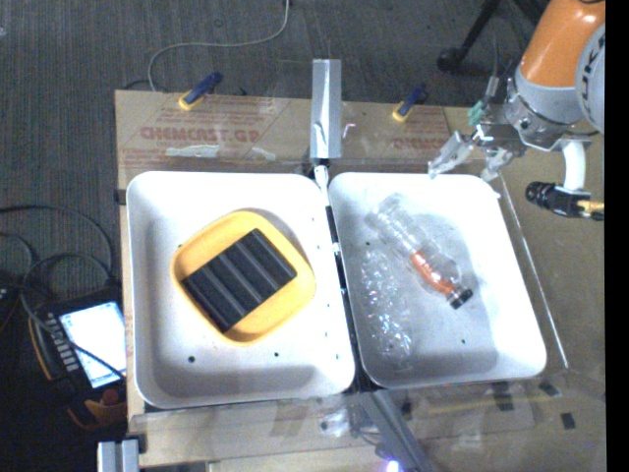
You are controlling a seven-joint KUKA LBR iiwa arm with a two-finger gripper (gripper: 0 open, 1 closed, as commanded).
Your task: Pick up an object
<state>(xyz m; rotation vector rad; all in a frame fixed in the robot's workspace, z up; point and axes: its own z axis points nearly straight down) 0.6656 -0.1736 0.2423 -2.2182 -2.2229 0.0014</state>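
Observation:
A yellow object with a black ribbed top lies tilted in the left bin. In the right bin a clear plastic bottle with an orange label and a dark cap lies slantwise. Beside it sits crumpled clear plastic. My gripper hangs at the far right corner of the right bin, above its back rim. Its fingers are spread apart and nothing is between them.
A cardboard sheet lies behind the bins with two blue-and-yellow clamps on it. A metal post stands between the bins at the back. A small device with a lit screen sits on the floor at left.

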